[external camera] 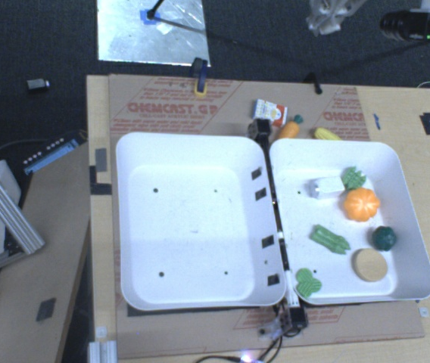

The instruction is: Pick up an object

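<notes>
The right bin holds several small objects. An orange pumpkin-like fruit lies beside a green leafy piece and a small white object. Nearer the front are a green pod, a dark green ball, a tan round disc and a green piece in the front left corner. My gripper hangs high beyond the back of the bench, well away from both bins, and nothing shows in it.
The left bin adjoins the right one along a black hinged seam. Behind the bins on the cardboard lie a carrot, a yellow piece and a small red-white box. A yellow clamp stands at the back edge.
</notes>
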Available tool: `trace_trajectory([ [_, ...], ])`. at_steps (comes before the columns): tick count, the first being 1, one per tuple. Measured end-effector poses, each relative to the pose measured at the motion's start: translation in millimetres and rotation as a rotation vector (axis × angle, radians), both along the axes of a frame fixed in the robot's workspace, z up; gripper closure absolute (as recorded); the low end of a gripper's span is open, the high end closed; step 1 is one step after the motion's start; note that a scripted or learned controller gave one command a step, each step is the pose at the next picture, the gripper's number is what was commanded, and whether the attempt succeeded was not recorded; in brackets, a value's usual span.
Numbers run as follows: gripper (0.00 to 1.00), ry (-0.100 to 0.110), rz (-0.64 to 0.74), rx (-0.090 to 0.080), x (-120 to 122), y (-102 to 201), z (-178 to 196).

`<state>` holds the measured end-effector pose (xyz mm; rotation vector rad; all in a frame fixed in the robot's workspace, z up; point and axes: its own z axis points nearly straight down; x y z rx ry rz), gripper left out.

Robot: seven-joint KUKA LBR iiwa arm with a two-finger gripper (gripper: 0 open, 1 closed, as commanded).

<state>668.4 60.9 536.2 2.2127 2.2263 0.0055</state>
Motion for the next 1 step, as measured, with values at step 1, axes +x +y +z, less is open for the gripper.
trace_trajectory([
  [1,1.00,0.012,-0.014,-0.003,-0.7,-93.6,-97.2],
])
